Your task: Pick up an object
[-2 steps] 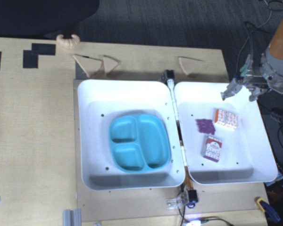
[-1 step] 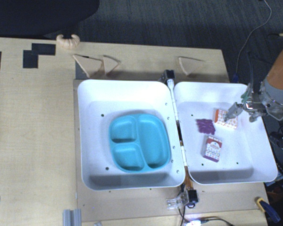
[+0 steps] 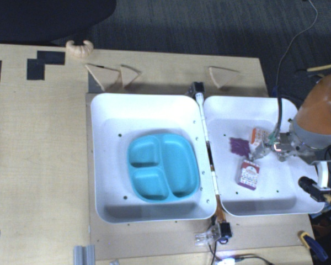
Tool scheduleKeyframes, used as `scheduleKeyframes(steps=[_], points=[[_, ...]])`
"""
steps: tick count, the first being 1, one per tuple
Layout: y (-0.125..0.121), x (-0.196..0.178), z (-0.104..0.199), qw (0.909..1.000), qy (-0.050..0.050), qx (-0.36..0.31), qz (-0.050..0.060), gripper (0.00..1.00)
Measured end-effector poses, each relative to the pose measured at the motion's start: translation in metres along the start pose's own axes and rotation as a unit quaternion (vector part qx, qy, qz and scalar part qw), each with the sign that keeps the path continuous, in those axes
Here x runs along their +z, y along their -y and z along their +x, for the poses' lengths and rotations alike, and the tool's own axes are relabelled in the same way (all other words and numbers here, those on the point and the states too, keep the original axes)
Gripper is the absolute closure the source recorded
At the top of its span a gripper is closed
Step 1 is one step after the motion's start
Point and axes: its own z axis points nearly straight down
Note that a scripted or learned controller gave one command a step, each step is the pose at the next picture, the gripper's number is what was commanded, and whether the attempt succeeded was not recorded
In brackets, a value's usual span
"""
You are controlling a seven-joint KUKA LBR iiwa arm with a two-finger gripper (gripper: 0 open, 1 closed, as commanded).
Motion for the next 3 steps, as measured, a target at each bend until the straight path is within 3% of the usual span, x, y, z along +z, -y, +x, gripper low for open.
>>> scheduleKeyframes(steps=[1, 2, 3], points=[[-0.002, -0.012, 0.000, 1.0000, 0.000, 0.000, -0.003, 1.00], [-0.002, -0.012, 0.000, 1.0000, 0.000, 0.000, -0.003, 0.00], [0.061, -0.001, 0.036, 1.0000, 0.000, 0.002, -0.002, 0.00]])
